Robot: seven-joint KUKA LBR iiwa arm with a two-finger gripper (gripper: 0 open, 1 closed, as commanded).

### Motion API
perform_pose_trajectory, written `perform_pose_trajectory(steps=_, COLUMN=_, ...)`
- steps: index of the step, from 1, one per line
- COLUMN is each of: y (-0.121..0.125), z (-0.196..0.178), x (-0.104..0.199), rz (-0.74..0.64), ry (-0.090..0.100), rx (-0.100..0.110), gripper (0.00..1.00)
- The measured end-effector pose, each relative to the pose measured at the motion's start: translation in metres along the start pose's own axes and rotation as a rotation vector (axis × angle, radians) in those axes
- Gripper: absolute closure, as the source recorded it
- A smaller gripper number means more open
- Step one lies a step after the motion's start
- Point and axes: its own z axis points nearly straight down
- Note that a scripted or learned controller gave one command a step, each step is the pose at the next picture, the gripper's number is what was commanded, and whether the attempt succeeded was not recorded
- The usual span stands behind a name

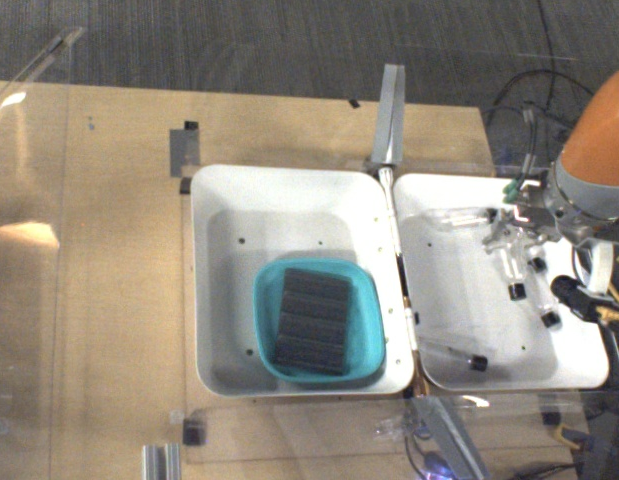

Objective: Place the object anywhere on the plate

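My arm's jaws (517,258) hang over the right bin (459,363), near its right side, well apart from the plate. Can't tell how the jaws are set, too much clutter at the wrist. The task's object, a dark ribbed block (313,321), lies flat on the teal plate (367,320) in the left bin (221,298). It looks wholly inside the plate's rim, so I judge the placing done.

Risks from here: if my arm reaches back into the left bin, it could nudge the block off the plate or tip the plate, since the plate sits loose on the bin floor. The block's far corner is near the plate's rim at the bottom, so a bump there could slide it over. Another risk: cables by the wrist at the right edge could snag on the bin wall.

Counts: two bins, one plate, one ribbed block, one arm. All sits on one wooden surface (99,298).
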Motion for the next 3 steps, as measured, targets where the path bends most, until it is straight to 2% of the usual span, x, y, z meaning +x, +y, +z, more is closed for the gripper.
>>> perform_pose_trajectory(steps=1, y=-0.059, z=0.010, x=0.049, rz=-0.121, ry=0.000, rx=0.004, gripper=1.00)
perform_pose_trajectory(steps=2, y=-0.050, z=0.018, x=0.112, rz=-0.386, ry=0.001, rx=0.002, gripper=1.00)
perform_pose_trajectory(steps=3, y=-0.034, z=0.018, x=0.143, rz=-0.462, ry=0.002, rx=0.001, gripper=1.00)
